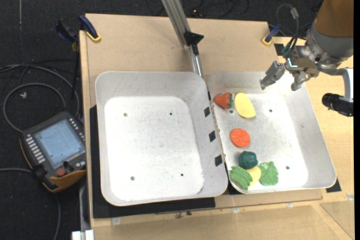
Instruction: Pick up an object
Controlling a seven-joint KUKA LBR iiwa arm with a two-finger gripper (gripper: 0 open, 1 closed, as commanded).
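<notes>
Gripper [284, 77] over right bin [315, 137] far edge, jaws apart, nothing betw. them. Yellow toy [244, 105] near, orange disc [240, 137] below it.

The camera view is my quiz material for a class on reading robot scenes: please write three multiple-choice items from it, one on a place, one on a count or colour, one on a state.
1. Where do the toy objects lie?
A. In the left bin
B. In the right bin
C. On the bare bench

2. What colour is the round flat disc?
A. Blue
B. White
C. Orange

3. How does the pincer stand?
A. Open, holding nothing
B. Shut on the yellow piece
C. Shut on the disc

Answers:
1 B: all pieces sit along the left side of the right bin.
2 C: the disc is orange.
3 A: the pincer has spread fingers with nothing between them, apart from the yellow piece.
</notes>
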